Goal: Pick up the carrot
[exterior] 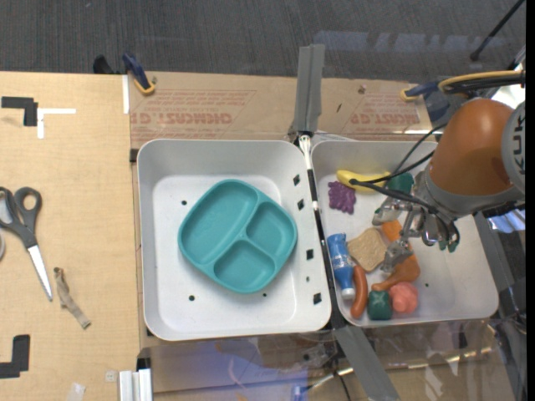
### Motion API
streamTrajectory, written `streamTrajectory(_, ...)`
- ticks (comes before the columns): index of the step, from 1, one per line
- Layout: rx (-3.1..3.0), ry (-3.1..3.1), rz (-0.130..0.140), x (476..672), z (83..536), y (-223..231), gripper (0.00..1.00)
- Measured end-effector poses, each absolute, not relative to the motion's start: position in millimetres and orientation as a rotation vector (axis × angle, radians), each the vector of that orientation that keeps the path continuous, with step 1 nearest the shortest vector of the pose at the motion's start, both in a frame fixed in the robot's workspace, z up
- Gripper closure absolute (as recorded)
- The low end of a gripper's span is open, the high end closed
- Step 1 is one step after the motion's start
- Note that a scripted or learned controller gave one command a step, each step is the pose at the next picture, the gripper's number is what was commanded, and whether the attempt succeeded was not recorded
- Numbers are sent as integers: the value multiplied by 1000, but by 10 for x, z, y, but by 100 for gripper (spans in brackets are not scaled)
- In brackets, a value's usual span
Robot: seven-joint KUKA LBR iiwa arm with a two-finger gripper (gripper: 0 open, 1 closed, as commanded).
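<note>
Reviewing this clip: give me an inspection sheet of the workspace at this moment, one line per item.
Surface: two white bins; left bin holds a teal divided plate.
Job's things: carrot lies in the right bin, under the gripper.
Clutter: purple grapes, banana, blue bottle, bread slice, hot dog, green and pink pieces.
Gripper: gripper low over the carrot; grasp unclear.
Cables: yellow cable near the arm.
Surroundings: scissors on the bench, cardboard behind.
</note>
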State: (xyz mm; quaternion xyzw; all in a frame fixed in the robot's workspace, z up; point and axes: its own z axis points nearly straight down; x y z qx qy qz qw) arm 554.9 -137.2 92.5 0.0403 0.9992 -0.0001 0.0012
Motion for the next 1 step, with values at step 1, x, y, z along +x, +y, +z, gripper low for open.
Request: streamTrajectory(1, 121, 3132, -2, 5567, 1027, -1364, 100)
